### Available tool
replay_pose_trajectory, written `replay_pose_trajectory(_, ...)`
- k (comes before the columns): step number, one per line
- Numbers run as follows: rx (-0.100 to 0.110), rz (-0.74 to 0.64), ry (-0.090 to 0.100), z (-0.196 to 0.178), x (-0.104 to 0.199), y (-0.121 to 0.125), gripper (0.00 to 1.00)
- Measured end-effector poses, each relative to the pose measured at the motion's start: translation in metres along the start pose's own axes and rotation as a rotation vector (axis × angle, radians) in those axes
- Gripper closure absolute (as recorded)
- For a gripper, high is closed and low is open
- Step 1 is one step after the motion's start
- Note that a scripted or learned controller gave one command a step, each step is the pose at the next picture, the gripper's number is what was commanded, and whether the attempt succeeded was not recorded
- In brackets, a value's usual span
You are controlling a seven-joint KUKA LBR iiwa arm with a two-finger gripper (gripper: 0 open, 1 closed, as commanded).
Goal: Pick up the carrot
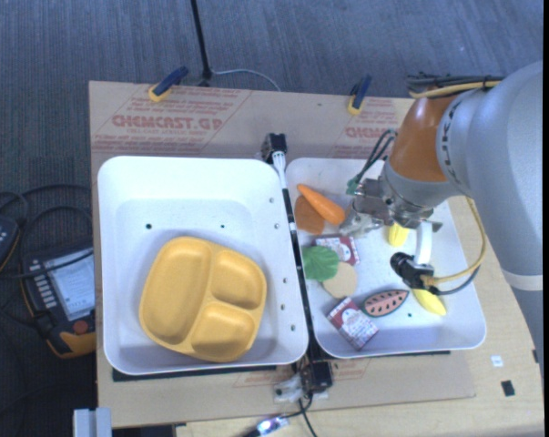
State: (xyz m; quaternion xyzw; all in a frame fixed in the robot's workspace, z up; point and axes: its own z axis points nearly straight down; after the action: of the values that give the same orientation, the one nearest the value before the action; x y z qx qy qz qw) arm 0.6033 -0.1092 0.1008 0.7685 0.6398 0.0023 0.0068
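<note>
The carrot is an orange tapered piece lying in the right bin, near its upper left corner and close to the wall between the bins. It rests partly on a rounder orange item. My gripper hangs low over the bin just to the right of the carrot, beneath the orange-banded wrist. It sits above a red and white packet. Nothing orange shows inside the gripper.
The right bin also holds a green leaf, a beige disc, a watermelon slice, a second red packet and yellow pieces. The left bin holds a yellow divided plate. A black cable loops by the arm.
</note>
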Motion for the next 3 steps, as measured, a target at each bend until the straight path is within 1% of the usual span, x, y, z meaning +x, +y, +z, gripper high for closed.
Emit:
replay_pose_trajectory(1,0.015,0.134,0.005,-0.085,0.085,-0.062,1.00)
replay_pose_trajectory(2,0.013,0.011,0.004,-0.136,0.134,-0.038,1.00)
replay_pose_trajectory(3,0.022,0.205,-0.002,-0.082,0.089,-0.070,1.00)
